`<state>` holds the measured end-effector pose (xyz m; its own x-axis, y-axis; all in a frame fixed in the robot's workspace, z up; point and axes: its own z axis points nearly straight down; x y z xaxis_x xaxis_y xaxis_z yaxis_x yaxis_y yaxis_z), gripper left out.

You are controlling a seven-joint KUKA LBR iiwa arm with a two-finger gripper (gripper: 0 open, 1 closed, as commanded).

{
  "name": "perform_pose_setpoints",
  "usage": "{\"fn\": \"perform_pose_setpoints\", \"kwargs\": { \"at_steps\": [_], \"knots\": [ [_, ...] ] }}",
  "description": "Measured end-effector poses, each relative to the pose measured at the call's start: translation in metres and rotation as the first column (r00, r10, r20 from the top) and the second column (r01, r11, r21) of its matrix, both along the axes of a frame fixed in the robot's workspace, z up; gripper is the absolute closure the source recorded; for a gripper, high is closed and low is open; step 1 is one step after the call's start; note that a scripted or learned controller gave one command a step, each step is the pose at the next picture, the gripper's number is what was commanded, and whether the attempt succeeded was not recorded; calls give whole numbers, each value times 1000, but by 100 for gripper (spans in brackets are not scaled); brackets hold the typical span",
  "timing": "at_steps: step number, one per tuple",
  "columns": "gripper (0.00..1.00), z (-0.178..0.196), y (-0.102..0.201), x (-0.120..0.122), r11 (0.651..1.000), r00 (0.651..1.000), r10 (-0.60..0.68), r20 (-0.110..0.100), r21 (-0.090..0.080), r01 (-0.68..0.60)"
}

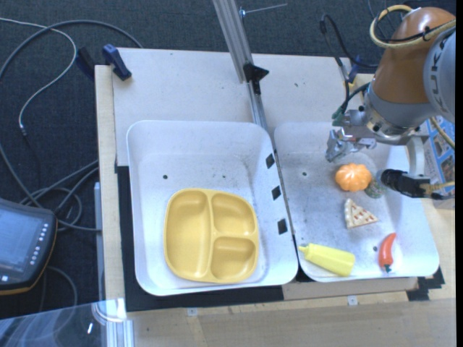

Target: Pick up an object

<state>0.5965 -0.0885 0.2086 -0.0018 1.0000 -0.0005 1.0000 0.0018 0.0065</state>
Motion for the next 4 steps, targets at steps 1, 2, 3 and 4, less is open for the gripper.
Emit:
{"fn": "perform_pose_setpoints", "kwargs": {
  "at_steps": [1, 2, 3, 4],
  "knots": [
    [100, 18, 0, 1, 1000, 1000, 0, -3, 0, 0],
    [100, 29, 54, -17, 1000, 1000, 5, -8, 4, -5],
    [100, 38, 104, -40, 1000, 1000, 5, -9, 4, -5],
    [100, 34, 146, -56, 1000, 1000, 4, -10, 3, -4]
  ]
}}
